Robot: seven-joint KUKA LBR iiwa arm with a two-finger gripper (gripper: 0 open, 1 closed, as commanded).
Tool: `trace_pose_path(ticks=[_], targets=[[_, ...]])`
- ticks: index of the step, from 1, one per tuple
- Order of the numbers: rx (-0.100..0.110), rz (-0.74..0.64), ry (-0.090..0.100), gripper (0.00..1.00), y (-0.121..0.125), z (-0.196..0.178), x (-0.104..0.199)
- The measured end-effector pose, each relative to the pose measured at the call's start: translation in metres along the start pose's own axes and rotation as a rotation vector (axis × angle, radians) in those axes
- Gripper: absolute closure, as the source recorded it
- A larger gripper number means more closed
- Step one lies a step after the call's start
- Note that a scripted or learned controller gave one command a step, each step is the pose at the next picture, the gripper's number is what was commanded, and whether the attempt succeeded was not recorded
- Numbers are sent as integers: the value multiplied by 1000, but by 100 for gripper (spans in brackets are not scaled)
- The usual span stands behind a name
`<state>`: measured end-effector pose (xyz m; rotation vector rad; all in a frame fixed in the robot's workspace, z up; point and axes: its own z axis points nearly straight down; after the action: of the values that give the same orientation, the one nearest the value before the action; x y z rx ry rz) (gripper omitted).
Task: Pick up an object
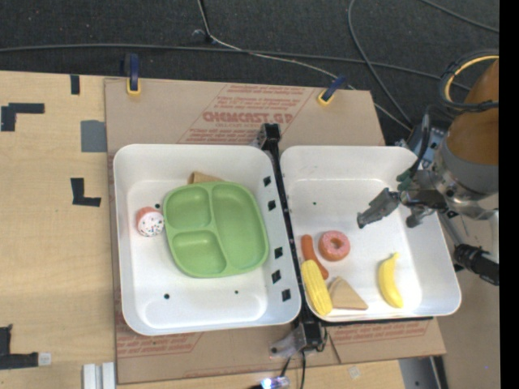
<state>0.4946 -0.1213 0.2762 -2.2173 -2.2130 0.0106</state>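
Observation:
The right bin (340, 173) holds a pink donut (333, 245), a yellow banana (390, 280), a corn cob (315, 286), an orange-red stick (310, 252) and a tan wedge (349, 296), all in its near half. My gripper (396, 212) hangs over the right side of this bin, above and to the right of the donut. Its two dark fingers are spread apart with nothing between them. The banana lies below the gripper in the view.
The left bin (142, 298) carries a green divided plate (216, 228), a small pink-and-white ball (149, 223) at its left and a tan piece (204, 178) peeking out behind the plate. A black divider (276, 209) separates the bins. Cables run across the dark floor behind.

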Motion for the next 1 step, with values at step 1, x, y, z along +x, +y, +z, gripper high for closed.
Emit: trace_pose_path(ticks=[1], targets=[[-10, -3, -2, 0, 2, -5, 0]])
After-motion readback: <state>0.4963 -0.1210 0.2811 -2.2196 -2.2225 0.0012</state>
